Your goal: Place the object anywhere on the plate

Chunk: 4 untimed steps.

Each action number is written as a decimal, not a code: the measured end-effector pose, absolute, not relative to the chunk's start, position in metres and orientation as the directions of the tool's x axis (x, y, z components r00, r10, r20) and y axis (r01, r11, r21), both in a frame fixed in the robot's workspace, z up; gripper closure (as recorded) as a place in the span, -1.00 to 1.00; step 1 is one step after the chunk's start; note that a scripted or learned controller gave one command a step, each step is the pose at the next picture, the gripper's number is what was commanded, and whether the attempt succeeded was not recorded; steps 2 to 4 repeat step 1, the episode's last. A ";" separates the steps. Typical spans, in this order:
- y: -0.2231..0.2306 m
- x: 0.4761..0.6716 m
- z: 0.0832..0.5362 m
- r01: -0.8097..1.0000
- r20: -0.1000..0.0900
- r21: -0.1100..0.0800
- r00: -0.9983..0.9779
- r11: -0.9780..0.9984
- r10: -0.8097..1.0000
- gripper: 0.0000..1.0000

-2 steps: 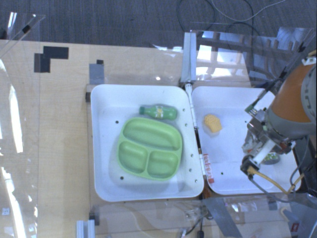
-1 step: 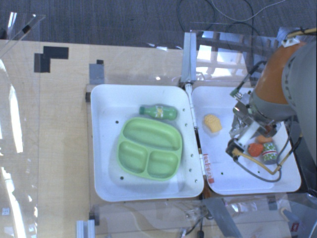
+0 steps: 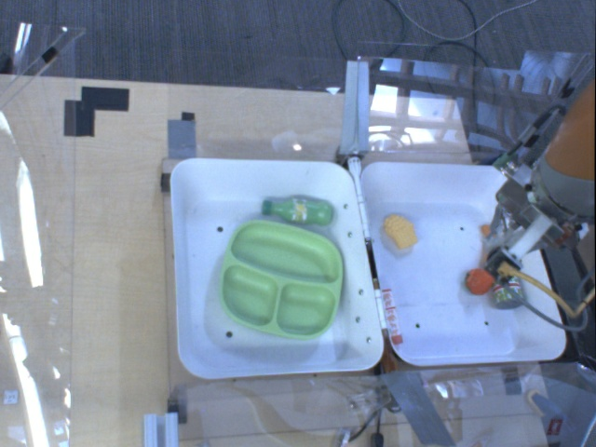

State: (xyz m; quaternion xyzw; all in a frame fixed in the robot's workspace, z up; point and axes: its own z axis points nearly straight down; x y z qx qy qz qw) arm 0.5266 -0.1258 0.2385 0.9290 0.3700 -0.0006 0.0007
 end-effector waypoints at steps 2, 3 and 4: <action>-0.167 0.489 0.171 0.585 -0.002 -0.003 0.811 -0.811 0.585 1.00; -0.167 0.489 0.171 0.585 -0.002 -0.003 0.811 -0.811 0.585 1.00; -0.167 0.489 0.171 0.585 -0.002 -0.003 0.811 -0.811 0.585 1.00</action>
